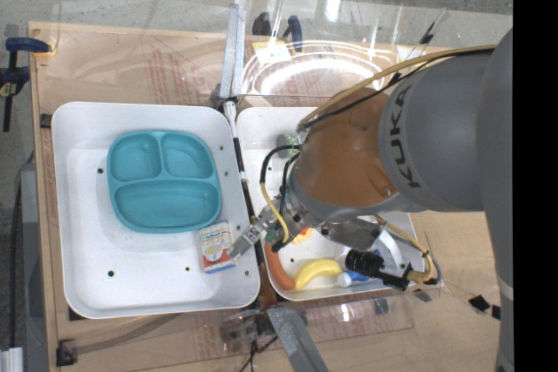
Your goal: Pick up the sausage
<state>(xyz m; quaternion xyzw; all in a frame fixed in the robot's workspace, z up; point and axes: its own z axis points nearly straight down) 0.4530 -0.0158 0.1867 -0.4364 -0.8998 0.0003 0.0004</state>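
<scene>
View from above the worktop (131, 57), 2 white bins side by side. The arm (410, 144) reaches in from the right and covers most of the right bin (253, 131). The gripper (261, 233) sits low over that bin's near-left corner; whether its jaws are spread or pressed together cannot be told. The sausage (273, 261), a reddish-orange strip, lies just below the gripper along the bin's left wall, long axis running roughly toward the near edge. A yellow banana (316, 273) lies just beside it, crowding any grasp. In the left bin (78, 213) rest a teal divided plate (164, 180) and a small carton (215, 246).
</scene>
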